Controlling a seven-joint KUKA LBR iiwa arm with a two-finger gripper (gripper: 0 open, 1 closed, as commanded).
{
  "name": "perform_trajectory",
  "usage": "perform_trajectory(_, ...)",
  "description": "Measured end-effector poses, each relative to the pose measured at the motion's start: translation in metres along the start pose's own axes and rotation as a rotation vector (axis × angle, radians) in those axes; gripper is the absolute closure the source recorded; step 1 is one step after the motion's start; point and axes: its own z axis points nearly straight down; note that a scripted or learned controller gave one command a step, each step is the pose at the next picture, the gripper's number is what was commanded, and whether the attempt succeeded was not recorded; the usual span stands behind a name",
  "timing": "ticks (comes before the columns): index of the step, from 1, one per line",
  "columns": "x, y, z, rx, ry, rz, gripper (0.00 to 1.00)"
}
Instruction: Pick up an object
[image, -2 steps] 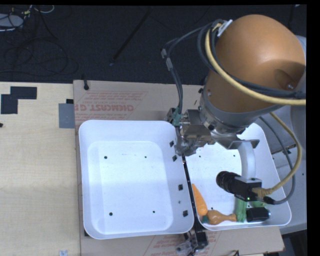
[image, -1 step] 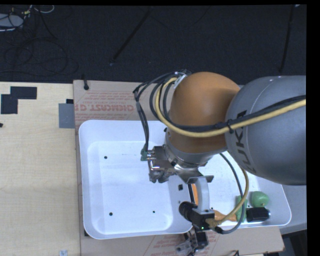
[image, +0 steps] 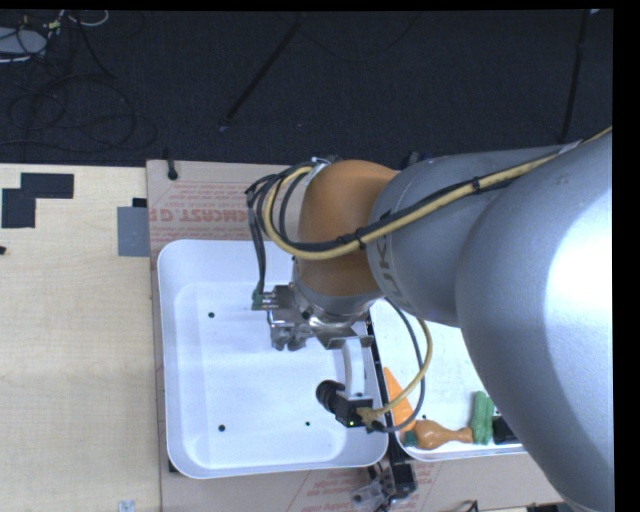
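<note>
The gripper (image: 287, 335), its opening impossible to tell, is held over the left bin (image: 220, 385) on a pale wooden bench (image: 70, 350) backed by dark floor (image: 330, 80).

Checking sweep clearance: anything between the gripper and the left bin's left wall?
Nothing: in the camera view, only bare white floor runs from the gripper to the left bin's left wall.

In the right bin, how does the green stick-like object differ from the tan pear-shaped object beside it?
The green stick-like object is slim and even; the tan pear-shaped object swells to a bulb at one end. The green one runs up the view; the tan one lies across it. Both rest by the right white bin's near rim.
</note>
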Motion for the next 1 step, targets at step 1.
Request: perform_trajectory(1, 0.0425, 0.0190, 0.0817, -0.005, 0.001, -0.004, 1.00)
